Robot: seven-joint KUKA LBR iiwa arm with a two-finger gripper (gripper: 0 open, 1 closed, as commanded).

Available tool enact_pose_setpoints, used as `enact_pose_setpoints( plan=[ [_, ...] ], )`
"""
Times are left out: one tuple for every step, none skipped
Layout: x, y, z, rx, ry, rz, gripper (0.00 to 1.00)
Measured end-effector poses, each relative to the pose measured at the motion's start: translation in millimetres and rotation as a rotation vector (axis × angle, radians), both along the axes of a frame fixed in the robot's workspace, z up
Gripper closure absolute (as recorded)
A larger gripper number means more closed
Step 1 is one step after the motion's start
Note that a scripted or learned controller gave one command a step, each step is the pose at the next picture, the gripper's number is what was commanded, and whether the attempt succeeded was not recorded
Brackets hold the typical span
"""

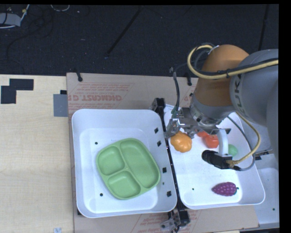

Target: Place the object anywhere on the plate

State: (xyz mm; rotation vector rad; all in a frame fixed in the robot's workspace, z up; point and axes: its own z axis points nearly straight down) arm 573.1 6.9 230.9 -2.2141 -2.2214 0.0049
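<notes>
A robotics lab: an industrial arm (241, 86) at right, two white bins (86, 123) on cardboard mid-frame, loose cables (59, 7) along the top.

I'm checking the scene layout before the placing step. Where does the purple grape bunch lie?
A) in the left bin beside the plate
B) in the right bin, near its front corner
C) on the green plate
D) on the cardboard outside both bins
B: the purple grape bunch lies on the floor of the right bin, near its front corner, while the green plate sits in the left bin.
</notes>
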Motion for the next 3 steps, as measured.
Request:
enact_pose_setpoints(
  plan=[
    [6.3, 55.3, -12.1, 0.0, -0.001, 0.001, 1.0],
    [6.7, 108.4, -0.7, -0.001, -0.003, 0.001, 1.0],
    [11.1, 155.5, -12.4, -0.001, -0.002, 0.001, 1.0]
  ],
)
